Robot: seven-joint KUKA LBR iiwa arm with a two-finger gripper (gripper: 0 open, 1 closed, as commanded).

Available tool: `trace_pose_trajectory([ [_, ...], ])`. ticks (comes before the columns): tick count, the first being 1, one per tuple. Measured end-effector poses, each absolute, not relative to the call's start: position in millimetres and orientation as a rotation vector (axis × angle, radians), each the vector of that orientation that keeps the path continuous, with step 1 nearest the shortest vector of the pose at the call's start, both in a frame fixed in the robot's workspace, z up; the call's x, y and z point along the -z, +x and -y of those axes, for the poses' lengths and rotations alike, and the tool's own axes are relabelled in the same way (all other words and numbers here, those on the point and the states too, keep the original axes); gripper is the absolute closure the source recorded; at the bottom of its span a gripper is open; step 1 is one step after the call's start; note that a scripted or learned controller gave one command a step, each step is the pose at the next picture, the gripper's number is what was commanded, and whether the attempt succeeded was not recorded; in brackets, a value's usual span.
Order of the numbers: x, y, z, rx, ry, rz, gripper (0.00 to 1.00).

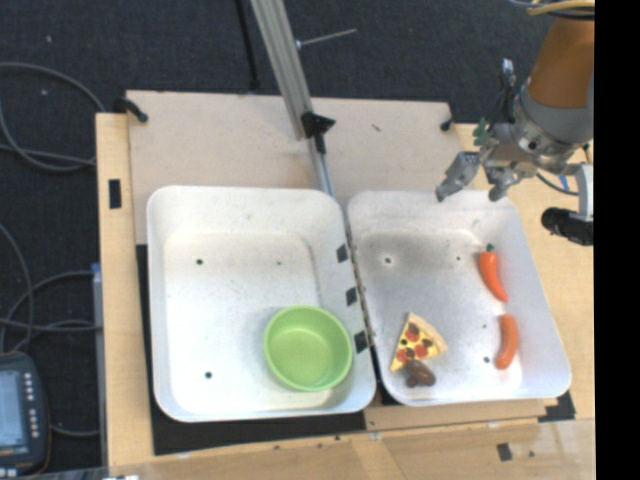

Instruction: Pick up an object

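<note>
Brown lump point(420, 374): a small dark brown rounded piece, the item nearest my camera, in the right-hand shallow white bin point(400, 218), far below the claw and a little to its left. I cannot tell what it is.

Pizza slice point(417, 341): a yellow toy wedge with red dots, touching the brown lump on its far side, well below the claw.

Green bowl point(308, 347): a round lime-green plastic bowl in the left-hand shallow white bin point(200, 218), well apart from the claw, down and far to its left.

Sausage point(507, 341): an orange-red toy sausage near the right bin's outer wall, below the claw.

Carrot point(491, 273): an orange toy carrot with a tiny green tip, the closest candidate, just below the claw.

Claw point(468, 185): the arm's two-finger gripper hangs over the far rim of the right bin. I see its two grey fingers spread apart with nothing between them, so I read it as released.

Progress: I judge the pick not yet begun. Every object lies in a bin and none is lifted; choosing a target, descending, closing and raising all remain.

Hard to see: the arm is cut off at the frame's right. The wrist is a tangle of cables and brackets, and the fingertips are small and blurred.
</note>
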State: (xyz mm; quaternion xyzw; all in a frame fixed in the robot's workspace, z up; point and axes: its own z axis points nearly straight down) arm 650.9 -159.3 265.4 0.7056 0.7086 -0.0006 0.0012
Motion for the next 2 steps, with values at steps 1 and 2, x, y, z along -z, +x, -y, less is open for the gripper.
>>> trace_pose_trajectory([
  [1, -265.4, 650.8, 159.6, 0.003, 2.215, -2.225, 0.0],
  [2, -212.0, 660.2, 162.9, 0.007, 2.217, -2.226, 0.0],
])
